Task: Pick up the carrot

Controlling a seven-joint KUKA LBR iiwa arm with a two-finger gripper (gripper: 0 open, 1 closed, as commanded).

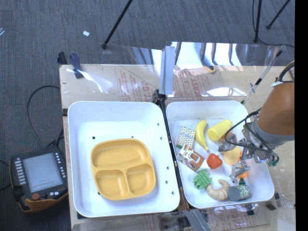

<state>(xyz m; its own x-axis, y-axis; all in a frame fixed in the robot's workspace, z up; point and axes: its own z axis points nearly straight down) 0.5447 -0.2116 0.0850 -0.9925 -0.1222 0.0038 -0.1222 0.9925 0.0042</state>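
Arm: the grey wrist with its orange band (283,110) is being seen reaching in over the right edge of the right bin (175,110).
Gripper: the gripper (242,166) is being held low near the right bin's right wall; whether the jaws are wide or narrow cannot be told, as the hardware is being blurred together there.
Carrot: a small orange piece, taken to be the carrot (243,174), is being seen just beside the gripper's tip, toward the right bin's lower right corner; contact cannot be judged.
Near the carrot: a green-grey can (239,192) is being shown lying at the lower right corner, with a croissant (219,189) beside it along the lower edge.
Middle of the right bin: a banana (201,134), a yellow cup (219,130), a red tomato (214,161) and a green vegetable piece (202,179) are being shown.
Left side of the right bin: two small printed cartons (188,150) are being seen lying near the left wall.
Left bin: a yellow divided plate (123,169) is being carried in the left bin (79,124), toward its lower edge.
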